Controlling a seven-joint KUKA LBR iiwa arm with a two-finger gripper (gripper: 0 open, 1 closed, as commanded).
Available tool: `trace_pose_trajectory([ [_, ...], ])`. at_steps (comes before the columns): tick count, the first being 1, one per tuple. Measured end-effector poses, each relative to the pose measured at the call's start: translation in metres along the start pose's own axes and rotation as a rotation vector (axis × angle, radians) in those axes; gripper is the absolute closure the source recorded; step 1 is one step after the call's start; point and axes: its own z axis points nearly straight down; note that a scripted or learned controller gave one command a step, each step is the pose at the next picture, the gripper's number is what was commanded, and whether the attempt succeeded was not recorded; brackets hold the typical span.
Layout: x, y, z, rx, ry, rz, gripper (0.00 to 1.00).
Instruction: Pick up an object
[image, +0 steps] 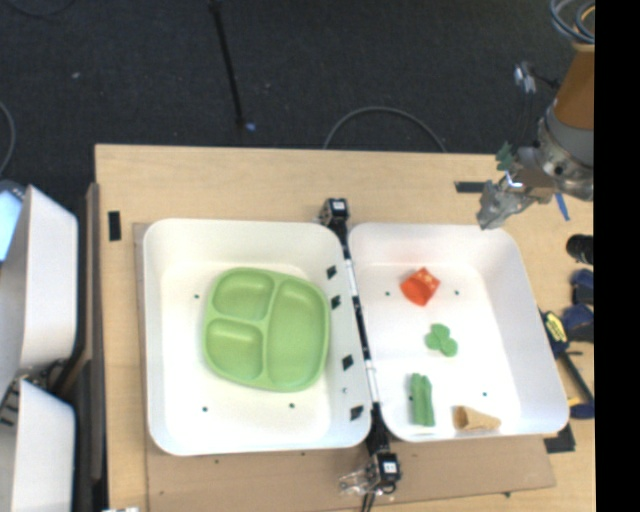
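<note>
The right bin (500, 260) holds a red-orange block (420, 286), a small green lumpy piece (440, 340), a green upright-ribbed piece (421, 399) and a tan wedge (475, 419). My gripper (497, 205) hangs over the bench just beyond the right bin's far right corner, above and to the right of the red-orange block. Nothing is seen between its fingers.
A green divided plate (267, 328) lies in the left bin (170, 270). Black clips run along the seam between the bins. Blue and yellow tools (572, 325) lie on the bench at the right edge. A cable loops on the dark floor behind.
</note>
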Motion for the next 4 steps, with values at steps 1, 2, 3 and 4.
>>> trace_pose_trajectory([
  [1, 0.05, -0.019, 0.013, 0.008, 0.002, -0.001, 1.0],
  [2, 0.099, -0.018, 0.026, 0.007, 0.003, -0.003, 1.0],
  [3, 0.143, -0.027, 0.04, 0.008, 0.002, -0.002, 1.0],
  [4, 0.194, -0.038, 0.054, 0.008, 0.002, -0.002, 1.0],
])
